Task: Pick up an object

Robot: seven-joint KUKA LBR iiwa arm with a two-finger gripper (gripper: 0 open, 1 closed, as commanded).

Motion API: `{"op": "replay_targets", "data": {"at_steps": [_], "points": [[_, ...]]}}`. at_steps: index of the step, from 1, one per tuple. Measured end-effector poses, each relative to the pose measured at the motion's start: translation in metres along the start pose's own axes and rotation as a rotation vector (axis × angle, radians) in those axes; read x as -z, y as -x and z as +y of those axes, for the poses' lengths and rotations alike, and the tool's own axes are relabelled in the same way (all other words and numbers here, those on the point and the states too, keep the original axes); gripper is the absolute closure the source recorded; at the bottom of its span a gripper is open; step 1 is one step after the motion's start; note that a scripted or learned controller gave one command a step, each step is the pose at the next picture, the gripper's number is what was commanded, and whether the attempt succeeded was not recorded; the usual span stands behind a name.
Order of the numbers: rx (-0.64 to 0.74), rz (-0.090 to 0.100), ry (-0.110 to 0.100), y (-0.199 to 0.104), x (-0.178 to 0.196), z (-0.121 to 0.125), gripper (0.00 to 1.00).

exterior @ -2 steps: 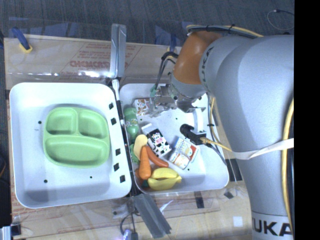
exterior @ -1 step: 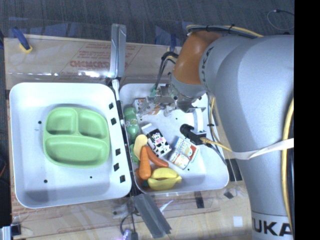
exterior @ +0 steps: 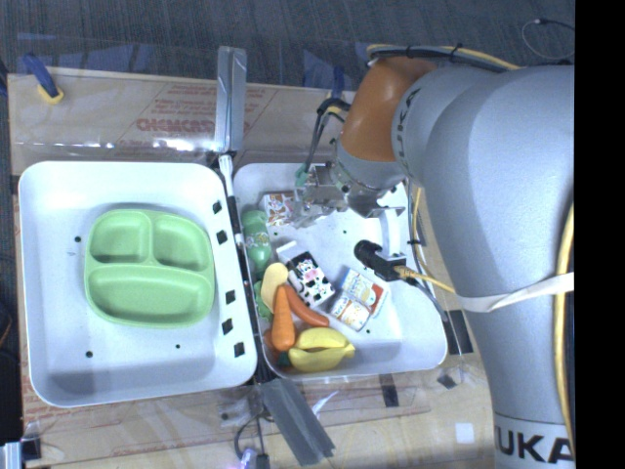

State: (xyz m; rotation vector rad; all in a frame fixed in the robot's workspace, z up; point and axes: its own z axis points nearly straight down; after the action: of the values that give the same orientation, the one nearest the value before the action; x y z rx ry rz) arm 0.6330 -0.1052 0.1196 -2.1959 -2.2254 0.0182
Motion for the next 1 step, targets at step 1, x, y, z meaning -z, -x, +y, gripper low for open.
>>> {"op": "replay_targets", "data": {"at_steps": [1], "points": [[0.0,0.0,0.0,0.0,0.0,0.0,0.0]]}}
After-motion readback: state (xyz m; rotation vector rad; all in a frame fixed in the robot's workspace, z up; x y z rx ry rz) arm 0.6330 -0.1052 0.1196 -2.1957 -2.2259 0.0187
